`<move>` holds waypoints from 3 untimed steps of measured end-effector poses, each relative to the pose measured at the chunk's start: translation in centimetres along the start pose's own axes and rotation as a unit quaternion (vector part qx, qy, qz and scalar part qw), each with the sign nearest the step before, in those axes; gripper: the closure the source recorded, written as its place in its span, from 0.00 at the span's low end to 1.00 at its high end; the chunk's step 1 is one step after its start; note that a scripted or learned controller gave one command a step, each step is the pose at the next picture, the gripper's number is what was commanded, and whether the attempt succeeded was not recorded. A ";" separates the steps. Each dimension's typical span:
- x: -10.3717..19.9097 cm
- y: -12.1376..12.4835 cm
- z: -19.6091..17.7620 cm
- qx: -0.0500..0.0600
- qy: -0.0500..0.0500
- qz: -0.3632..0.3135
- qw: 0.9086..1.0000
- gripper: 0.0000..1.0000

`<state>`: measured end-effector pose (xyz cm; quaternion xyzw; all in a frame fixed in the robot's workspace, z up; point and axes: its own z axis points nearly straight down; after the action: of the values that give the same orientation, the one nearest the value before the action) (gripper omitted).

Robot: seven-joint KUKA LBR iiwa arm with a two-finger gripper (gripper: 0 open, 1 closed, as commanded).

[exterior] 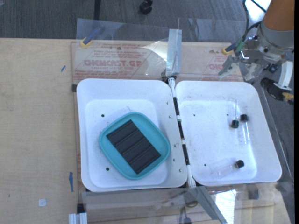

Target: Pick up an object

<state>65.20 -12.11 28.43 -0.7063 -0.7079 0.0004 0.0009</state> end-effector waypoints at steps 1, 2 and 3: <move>-7.4 1.1 13.2 0.000 0.000 -0.041 0.999 0.00; -9.0 -7.7 19.1 0.001 0.003 -0.086 0.996 0.00; -9.3 -7.7 17.9 -0.003 0.000 -0.085 0.996 1.00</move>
<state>57.54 -21.41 10.50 -0.6438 -0.7652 -0.0017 -0.0007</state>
